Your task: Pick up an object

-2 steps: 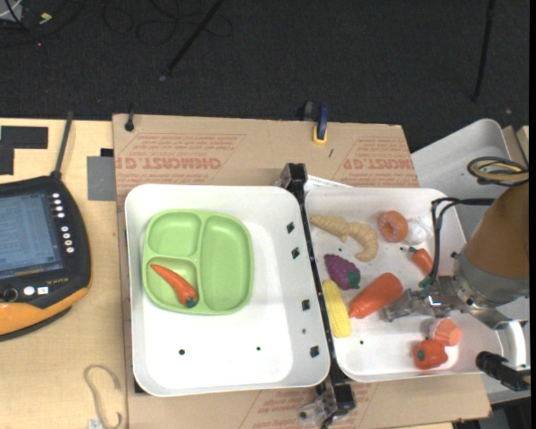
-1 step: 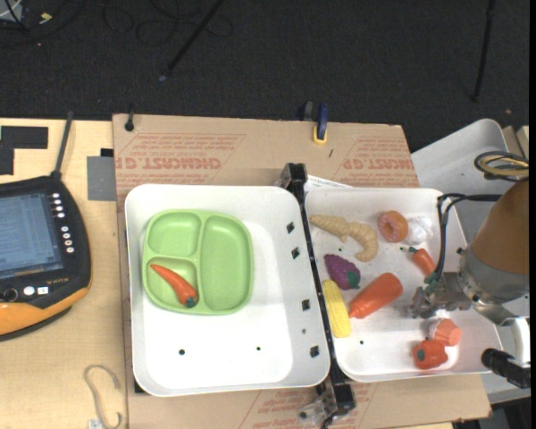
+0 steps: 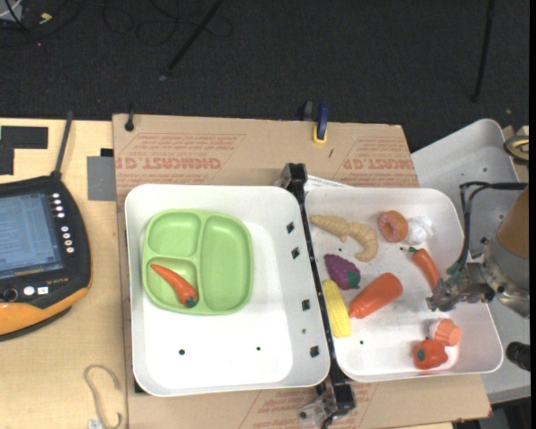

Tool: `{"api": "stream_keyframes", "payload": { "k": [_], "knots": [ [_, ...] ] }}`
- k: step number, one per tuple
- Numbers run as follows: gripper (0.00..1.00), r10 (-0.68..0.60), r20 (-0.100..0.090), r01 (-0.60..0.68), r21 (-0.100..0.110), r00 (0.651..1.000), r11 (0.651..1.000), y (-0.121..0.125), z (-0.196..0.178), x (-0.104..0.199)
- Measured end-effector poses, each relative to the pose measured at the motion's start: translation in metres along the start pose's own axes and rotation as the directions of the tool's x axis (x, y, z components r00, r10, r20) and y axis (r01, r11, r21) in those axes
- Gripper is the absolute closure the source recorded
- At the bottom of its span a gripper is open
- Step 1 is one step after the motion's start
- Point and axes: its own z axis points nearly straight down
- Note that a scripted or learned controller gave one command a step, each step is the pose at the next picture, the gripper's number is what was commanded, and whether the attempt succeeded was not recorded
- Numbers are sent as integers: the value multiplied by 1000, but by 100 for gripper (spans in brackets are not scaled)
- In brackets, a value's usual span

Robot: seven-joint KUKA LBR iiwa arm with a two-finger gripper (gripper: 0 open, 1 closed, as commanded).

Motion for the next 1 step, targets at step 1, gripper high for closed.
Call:
{"api": "stream_keyframes", "payload": {
  "k": [1],
  "knots": [
    [100, -7, 1, 7, -2, 1000, 1000, 1, -41, -2]
  ]
}}
